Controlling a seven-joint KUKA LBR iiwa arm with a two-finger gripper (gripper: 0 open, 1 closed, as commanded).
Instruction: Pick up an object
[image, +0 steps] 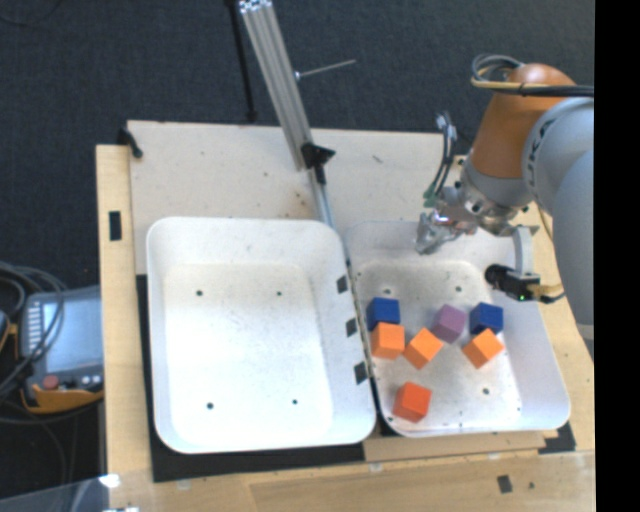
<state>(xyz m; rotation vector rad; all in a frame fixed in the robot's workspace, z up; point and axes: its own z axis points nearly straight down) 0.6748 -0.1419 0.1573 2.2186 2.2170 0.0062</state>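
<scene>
A: Where is the gripper (436, 236)?

B: Up over the far rim of the right bin (540, 400), hanging from the grey arm (560, 140) with its orange band; it sits above bare bin floor, touching no block.

A: Is it clenched or released?

B: I cannot tell; the tip is small and blurred at this slant; nothing shows held in it.

A: And the blocks?

B: All six lie below the gripper, nearer the camera, in the right bin; a blue block (383, 311) is down and to its left, with an orange block (388, 340) touching it just beneath; another orange block (425, 347) is just beside that one, almost straight down from the gripper; a purple block (450, 322) sits close above and right of it.

A: The rest?

B: A second blue block (487, 317) is down and to the gripper's right; an orange block (484, 348) lies just below it, touching or nearly so; a redder orange block (412, 401) lies farthest from the gripper, alone near the bin's near rim.

A: And the other bin?

B: The left bin (160, 300) lies well to the gripper's left; a slanted metal pole (285, 90) rises up and left of the gripper.
</scene>
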